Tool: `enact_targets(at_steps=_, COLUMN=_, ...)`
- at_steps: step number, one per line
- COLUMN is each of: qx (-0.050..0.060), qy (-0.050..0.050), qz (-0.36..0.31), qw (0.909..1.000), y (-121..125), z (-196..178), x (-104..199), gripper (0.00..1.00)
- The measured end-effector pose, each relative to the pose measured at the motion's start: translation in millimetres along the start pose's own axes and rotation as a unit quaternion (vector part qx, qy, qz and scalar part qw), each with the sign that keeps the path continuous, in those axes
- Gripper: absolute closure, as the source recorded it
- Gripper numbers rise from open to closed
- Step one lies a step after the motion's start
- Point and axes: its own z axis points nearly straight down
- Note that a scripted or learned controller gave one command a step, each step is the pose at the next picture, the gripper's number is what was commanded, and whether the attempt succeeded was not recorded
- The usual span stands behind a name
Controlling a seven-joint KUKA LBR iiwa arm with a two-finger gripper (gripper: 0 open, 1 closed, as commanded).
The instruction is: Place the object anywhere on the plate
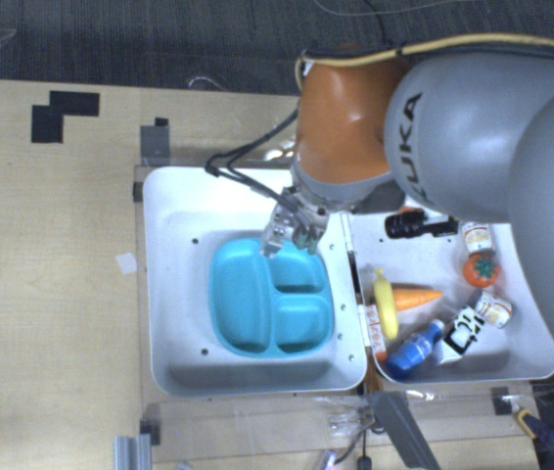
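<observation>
The gripper [294,231], whose grip state cannot be made out, hangs over the far edge of a blue plate [272,299] in the left bin [174,262], while a banana [385,304], carrot [416,299], bottle [414,352] and tomato [480,269] lie in the right bin [536,346].

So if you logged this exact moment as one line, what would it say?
gripper: over blue plate top edge, left bin | grasp: unclear | banana, carrot: right bin
</observation>
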Motion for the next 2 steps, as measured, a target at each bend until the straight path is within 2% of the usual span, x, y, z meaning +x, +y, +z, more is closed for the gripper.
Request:
enact_targets(at_steps=1, qx=0.000, qy=0.001, qz=0.068, qw=0.9977, y=-4.1, z=-18.6, x=91.3, gripper=1.00)
enact_targets(at_steps=2, qx=0.000, qy=0.000, qz=-0.044, qw=0.9990, y=-97.7, z=17.7, x=56.5, gripper=1.00)
